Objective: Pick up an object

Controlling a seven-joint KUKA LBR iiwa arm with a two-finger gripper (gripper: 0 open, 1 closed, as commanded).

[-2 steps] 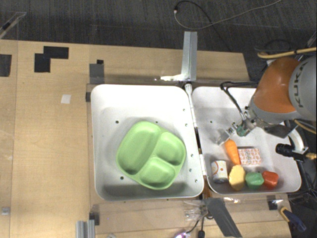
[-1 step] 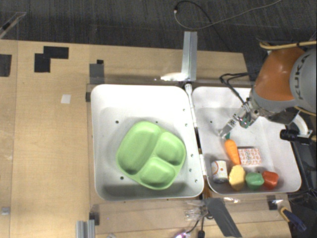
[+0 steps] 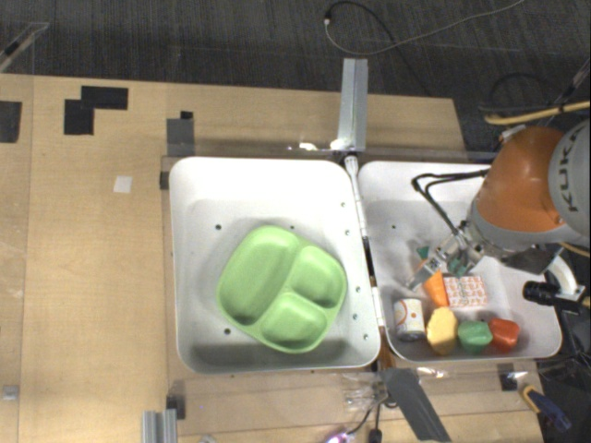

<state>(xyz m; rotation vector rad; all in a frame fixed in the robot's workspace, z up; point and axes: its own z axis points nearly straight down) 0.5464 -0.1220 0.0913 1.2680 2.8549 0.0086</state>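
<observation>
Currently the end effector (image 3: pixel 441 264) hangs low in the right shallow white bin (image 3: pixel 397 201), just above a small orange block (image 3: pixel 436 289) near its front edge; I cannot tell its state. Likely the approach step; next, closing on the block.

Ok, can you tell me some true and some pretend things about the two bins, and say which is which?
1. The green divided plate lies in the left bin. True.
2. The hand is over the left bin. False: it is over the right bin, just above the toys.
3. A yellow toy sits beside a green toy. True.
4. The green plate has one compartment. False: it has three.
5. The arm's band is blue. False: it is orange.
</observation>
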